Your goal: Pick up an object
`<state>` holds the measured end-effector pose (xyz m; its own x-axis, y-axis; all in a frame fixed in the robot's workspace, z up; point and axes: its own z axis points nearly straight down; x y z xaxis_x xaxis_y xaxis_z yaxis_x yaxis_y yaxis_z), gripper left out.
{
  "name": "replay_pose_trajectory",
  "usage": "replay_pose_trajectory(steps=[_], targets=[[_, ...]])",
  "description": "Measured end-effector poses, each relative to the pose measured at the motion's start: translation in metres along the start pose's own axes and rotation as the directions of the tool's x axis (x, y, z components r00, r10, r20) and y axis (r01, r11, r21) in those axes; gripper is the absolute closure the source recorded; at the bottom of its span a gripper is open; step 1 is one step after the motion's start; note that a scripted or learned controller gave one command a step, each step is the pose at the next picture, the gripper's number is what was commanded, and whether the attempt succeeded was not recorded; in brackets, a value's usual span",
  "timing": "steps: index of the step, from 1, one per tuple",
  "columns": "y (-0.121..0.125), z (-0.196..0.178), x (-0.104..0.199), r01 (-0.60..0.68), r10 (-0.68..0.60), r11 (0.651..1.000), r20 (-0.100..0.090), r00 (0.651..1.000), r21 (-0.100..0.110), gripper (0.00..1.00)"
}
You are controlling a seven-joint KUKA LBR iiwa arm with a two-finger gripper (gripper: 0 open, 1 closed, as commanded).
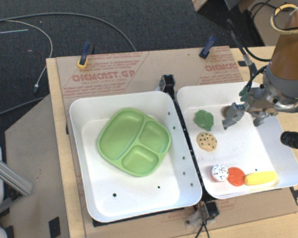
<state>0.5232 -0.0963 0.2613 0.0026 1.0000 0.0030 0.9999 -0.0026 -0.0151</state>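
No object is lifted yet; every candidate lies on the floor of the right bin (292, 152). The green broccoli piece (204, 119) sits near that bin's left wall, toward the far edge. Just beside it, nearer the front, lies the cookie (207, 141). Along the front edge rest three items in a row: a white spotted die (219, 173), an orange round piece (236, 176) touching it, and a yellow piece (261, 178) at the front right.

The gripper (232, 116) hangs over the right bin's far half, just to the right of the broccoli piece, apart from it. I cannot tell from this view how wide the gripper is set, and nothing is seen held in it.

Judgement: the step in hand is the approach, with the broccoli piece the likeliest target, being nearest. The next move calls for a small shift toward the left wall, then a descent to the bin floor, with care for the wall and the cookie close by.

The left bin (82, 121) holds a green divided plate (134, 141) at its middle, well apart from the work.
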Motion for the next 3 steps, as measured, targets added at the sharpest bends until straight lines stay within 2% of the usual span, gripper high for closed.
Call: replay_pose_trajectory(steps=[1,3], targets=[[0.002,-0.006,0.000,0.003,-0.003,1.000,0.001,1.000,-0.013,0.00],[0.009,0.118,0.002,0.002,-0.002,1.000,0.000,1.000,-0.008,0.00]])
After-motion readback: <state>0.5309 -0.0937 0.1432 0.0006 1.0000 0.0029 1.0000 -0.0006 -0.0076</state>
